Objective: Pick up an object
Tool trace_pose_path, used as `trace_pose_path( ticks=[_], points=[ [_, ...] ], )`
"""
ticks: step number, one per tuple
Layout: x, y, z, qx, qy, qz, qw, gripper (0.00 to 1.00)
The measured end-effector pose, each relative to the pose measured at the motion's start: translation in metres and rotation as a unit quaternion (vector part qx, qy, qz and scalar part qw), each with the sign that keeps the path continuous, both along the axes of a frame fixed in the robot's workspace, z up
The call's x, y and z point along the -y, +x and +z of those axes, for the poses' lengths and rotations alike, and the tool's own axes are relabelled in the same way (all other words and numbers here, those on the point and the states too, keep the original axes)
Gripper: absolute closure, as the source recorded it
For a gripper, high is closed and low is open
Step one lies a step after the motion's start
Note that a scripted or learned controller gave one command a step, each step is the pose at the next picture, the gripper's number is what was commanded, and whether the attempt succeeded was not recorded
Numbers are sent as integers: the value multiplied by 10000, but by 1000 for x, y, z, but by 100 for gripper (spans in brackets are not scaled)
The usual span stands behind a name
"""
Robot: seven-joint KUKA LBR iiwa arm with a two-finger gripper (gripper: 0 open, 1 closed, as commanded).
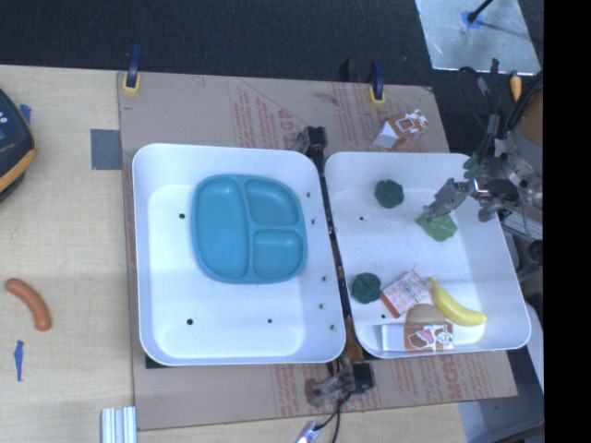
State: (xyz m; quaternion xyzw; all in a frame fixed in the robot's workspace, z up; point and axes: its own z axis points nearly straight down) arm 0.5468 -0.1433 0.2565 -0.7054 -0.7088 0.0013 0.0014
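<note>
My gripper [464, 207] hangs over the right bin's [489, 266] far right part, its fingers spread open with nothing between them. A light green block [442, 228] lies just below its left finger [441, 201]; I cannot tell whether they touch. Also in this bin are a dark green lump [389, 193] at the back, a second dark green lump [367, 287] at the left, a yellow banana [457, 307], a red-and-white packet [406, 293] and a brown-and-white carton [425, 330] at the front.
The left bin [166, 330] holds a blue divided plate [249, 229]. A small packet [404, 127] lies on the cardboard behind the right bin. On the bench at the left are a sausage [30, 303] and a dark device [11, 141].
</note>
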Motion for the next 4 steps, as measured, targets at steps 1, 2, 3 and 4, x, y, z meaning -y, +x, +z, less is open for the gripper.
trace_pose_path(
  ticks=[1, 2, 3, 4],
  points=[
    [16, 54, -128, -14, -3, 3, 10000, 0],
    [-6, 102, -165, 1, -6, 4, 10000, 0],
    [5, 110, -164, 12, -2, -7, 10000, 0],
    [-6, 109, -164, 0, 1, 0, 10000, 0]
  ],
)
